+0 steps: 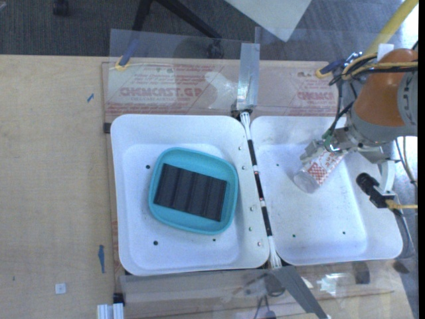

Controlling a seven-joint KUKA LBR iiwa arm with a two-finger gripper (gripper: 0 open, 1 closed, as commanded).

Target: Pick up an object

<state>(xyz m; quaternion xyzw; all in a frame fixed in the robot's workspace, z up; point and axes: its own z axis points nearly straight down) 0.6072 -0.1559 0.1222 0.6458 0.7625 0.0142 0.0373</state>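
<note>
Nearest the camera, along the front edge of our worktop [53,178], we see the rims of two white bins side by side. Our left bin [133,244] holds a teal tray [192,190] with dark slats, lying near its middle. Our right bin [345,238] holds a paper cup [317,168] with a red pattern, tipped on its side in the back half, its long axis running from lower left up to upper right. Our pincer [340,141] sits right at the cup's upper right end, touching or nearly so; we cannot tell whether it is open, closed or gripping the cup. We judge the cup is the likely target, since the arm [382,98] is over this bin. Open floor lies in front of and left of the cup, while the back wall is fairly near.
</note>
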